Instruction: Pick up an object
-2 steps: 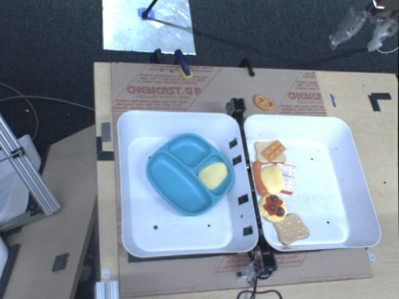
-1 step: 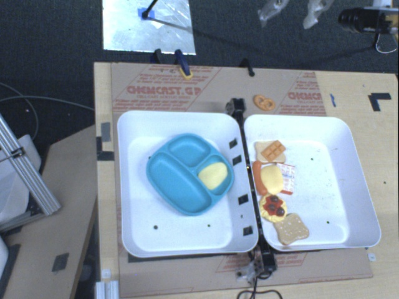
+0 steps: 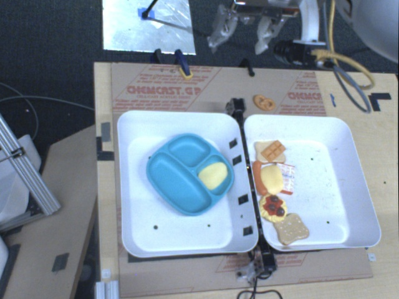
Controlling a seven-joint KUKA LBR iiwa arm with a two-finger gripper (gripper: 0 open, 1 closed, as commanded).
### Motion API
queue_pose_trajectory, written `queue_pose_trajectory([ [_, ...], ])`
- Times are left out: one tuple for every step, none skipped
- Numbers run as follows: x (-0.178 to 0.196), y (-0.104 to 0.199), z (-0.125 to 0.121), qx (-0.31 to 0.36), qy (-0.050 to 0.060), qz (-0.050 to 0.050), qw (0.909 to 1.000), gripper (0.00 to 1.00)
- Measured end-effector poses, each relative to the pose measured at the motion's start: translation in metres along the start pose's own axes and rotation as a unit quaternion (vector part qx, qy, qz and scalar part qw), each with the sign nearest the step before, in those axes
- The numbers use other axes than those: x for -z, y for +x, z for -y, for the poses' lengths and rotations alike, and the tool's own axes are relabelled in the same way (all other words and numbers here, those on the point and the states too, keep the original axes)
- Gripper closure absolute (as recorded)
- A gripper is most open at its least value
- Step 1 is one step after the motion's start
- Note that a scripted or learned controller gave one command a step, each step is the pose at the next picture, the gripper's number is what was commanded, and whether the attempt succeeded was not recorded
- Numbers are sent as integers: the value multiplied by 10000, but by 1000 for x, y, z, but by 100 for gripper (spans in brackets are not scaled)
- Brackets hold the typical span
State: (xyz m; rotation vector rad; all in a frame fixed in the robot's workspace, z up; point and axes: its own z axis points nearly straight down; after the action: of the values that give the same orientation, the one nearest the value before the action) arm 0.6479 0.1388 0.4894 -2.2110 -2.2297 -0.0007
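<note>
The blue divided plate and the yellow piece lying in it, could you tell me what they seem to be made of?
Blue divided plate: probably moulded plastic, judging by its even colour, soft sheen and rounded compartment ridges. Yellow piece: likely plastic or rubber toy food, smooth, matte and uniformly pale; hard to tell which.

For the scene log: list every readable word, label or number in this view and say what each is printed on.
"CHEMCAST GP", red print, partly legible: on the brown paper-faced board under the two white bins, left of centre.
Matching red print on the same board, upper right: too blurred to read.
Small packet with red markings in the right white bin: too small to read.
</note>
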Motion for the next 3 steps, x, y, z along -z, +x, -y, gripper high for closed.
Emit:
queue_pose_trajectory([
  [-86, 102, 13, 21, 26, -2, 10000, 0],
  [-287, 95, 44, -43, 63, 28, 10000, 0],
  [-175, 97, 93, -16, -30, -11, 10000, 0],
])
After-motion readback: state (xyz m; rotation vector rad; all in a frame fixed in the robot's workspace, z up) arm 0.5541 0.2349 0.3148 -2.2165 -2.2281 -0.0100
